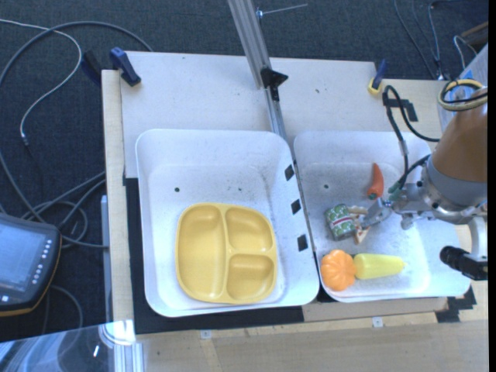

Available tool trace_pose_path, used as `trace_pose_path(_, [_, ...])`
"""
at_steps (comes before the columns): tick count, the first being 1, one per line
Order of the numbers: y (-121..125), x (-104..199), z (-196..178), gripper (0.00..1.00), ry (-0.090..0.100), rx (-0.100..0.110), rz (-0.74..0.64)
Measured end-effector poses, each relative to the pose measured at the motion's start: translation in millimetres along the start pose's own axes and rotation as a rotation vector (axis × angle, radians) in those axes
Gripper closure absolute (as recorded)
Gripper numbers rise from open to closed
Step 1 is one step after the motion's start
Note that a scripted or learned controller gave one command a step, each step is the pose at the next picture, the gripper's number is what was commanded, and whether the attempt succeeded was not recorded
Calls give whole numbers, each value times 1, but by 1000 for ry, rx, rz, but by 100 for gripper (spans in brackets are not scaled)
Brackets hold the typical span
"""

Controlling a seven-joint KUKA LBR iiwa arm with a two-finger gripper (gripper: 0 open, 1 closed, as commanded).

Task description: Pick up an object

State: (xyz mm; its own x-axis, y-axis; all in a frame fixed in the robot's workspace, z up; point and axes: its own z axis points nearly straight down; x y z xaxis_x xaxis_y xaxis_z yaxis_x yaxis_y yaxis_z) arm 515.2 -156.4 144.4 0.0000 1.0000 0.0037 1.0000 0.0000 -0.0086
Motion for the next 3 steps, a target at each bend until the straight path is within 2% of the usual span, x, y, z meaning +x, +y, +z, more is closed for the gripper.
trace_pose_path(1, [-1,1,53,0,0,-1,0])
trace_pose_path(2, [1,1,39,100,-2,-9,-1])
trace_pose_path(3, [1,1,-4,100,-5,-13,-1])
